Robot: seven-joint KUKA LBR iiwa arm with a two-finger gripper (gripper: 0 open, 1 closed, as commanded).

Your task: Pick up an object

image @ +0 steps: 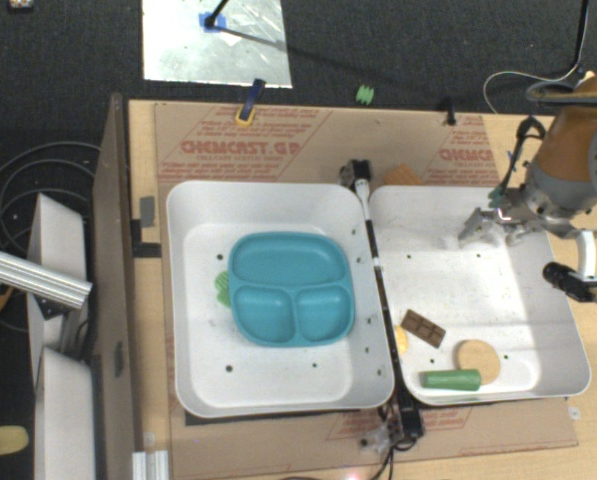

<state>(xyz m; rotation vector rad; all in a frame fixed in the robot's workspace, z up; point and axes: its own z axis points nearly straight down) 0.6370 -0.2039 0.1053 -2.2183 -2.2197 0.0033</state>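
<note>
We saw the arm (pixel 578 148) reach in from the right, its gripper (pixel 500 224) low over the upper right part of the right bin (pixel 498 288). Its fingers (pixel 475 228) were spread apart, with nothing between them, and the tips pointed left toward the bin's middle. Whether they touched the floor we could not tell.

The things to pick lay well apart from the gripper, in the right bin's near left corner. A green stick (pixel 451 378) lay along the near wall, its long axis running almost straight left to right. Just behind it and touching or overlapping it was a tan disc (pixel 479 357), flat on the floor. A brown bar (pixel 423 328) lay a little farther back and left, its long axis slanting from upper left to lower right. A small yellow piece (pixel 401 340) sat beside the bar, against the wall between the bins.

In the left bin (pixel 268 208) a teal tray (pixel 290 288) with three compartments lay flat near the middle, its single wide compartment toward the far side. A bit of something green (pixel 222 288) stuck out from under its left edge.
</note>
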